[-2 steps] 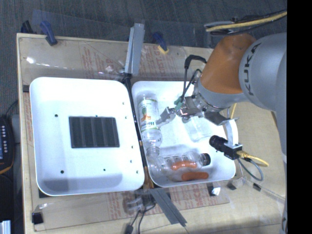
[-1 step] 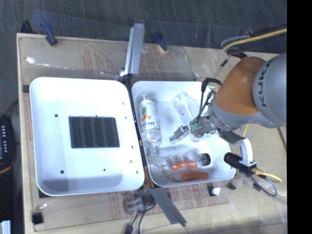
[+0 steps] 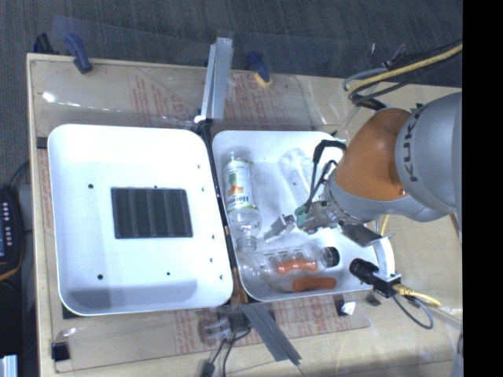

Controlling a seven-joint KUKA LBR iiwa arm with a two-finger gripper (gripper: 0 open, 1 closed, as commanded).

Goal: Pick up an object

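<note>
Arm: the grey KUKA arm [image 3: 409, 163] with its orange band reaches in from the right edge of the bench and bends down over the right bin [image 3: 267, 144].

Gripper: the gripper [image 3: 302, 218] hangs low over the middle of the right bin, toward its right wall; whether it touches the floor cannot be told.

Jaws: cannot tell how they stand; the wrist hides them, and nothing is seen gripped.

Labelled bottle: a clear bottle with a green and orange label [image 3: 240, 195] lies along the left wall of the right bin, cap end toward the front edge.

Second bottle: a clear bottle with a dark cap [image 3: 295, 259] lies across the front part of the same bin, orange pieces showing through it.

Orange piece: a small orange object [image 3: 313, 283] rests at the front rim, just beside that bottle.

Clear item: a transparent object [image 3: 295, 167] sits near the back of the right bin, close to the arm; its shape is too faint to name.

Left bin: the left bin [image 3: 78, 163] carries a dark ribbed rectangle [image 3: 151, 212] at its middle.

Step in hand: by my reading, the approach or descent toward a pick, with no grasp yet evident.

Nearest target: probably the second bottle, just in front of the gripper.

Next move calls for: settling over one object, closing squarely across a bottle's round body so it does not roll or squirt out, then lifting straight up clear of the rim.
</note>
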